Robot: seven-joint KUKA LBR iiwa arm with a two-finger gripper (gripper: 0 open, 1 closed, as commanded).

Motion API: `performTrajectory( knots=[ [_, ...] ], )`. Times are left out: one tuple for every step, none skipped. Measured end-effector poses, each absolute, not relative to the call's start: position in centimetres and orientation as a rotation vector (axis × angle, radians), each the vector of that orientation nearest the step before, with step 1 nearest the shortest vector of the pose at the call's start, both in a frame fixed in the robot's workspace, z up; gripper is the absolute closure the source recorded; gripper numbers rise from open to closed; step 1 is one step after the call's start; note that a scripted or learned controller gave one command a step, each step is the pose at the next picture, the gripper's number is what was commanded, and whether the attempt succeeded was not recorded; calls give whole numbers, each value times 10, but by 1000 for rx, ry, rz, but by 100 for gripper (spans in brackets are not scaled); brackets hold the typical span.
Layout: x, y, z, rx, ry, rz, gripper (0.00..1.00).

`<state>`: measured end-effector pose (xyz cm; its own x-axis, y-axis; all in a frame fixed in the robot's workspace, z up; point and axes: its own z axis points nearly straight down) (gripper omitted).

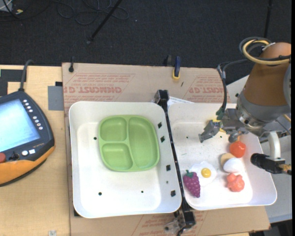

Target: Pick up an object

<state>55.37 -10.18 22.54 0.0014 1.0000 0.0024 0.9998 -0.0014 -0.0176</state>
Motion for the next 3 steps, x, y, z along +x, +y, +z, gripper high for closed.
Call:
performTrajectory(
  knots=[
    [556, -102, 233, -2218, -2219, 3, 0],
    [551, -102, 169, -2215, -2216, 8, 0],
    [542, -106, 111, -2216, -2215, 8, 0]
  ],
)
